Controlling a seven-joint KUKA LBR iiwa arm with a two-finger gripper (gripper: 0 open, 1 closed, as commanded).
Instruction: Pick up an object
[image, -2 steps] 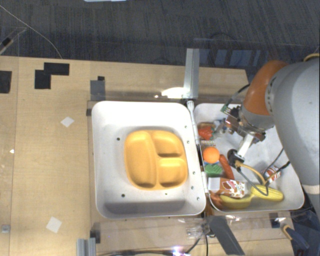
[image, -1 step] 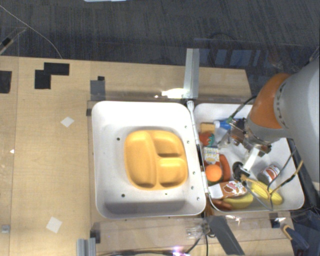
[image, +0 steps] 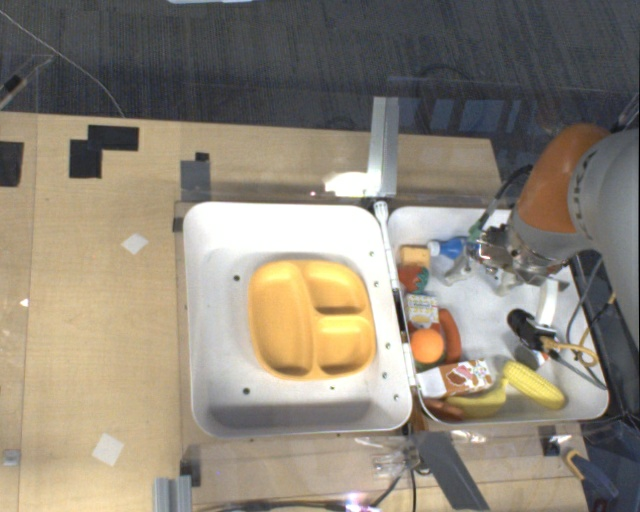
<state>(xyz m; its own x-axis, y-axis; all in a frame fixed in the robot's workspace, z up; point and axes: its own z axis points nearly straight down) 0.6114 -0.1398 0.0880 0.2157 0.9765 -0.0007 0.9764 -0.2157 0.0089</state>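
The right bin (image: 480, 222) holds a heap of play food. A small clear bottle with a blue cap (image: 449, 248) lies at its back, beside a red-brown block (image: 411, 276). Lower down are a printed packet (image: 422, 308), an orange (image: 427, 346), a red sausage (image: 452, 334), a small carton (image: 464, 376), a banana (image: 482, 402) and a corn cob (image: 533, 385). My gripper (image: 493, 256) hangs over the back of this bin, just right of the blue-capped bottle, under the orange-banded wrist (image: 552, 190). Nothing shows between its fingers.
The left bin (image: 215, 390) holds a yellow divided tray (image: 310, 318) at its middle. A metal post (image: 384, 150) stands behind the wall between the bins. Black markers (image: 100, 148) lie on the wooden bench at the far left.
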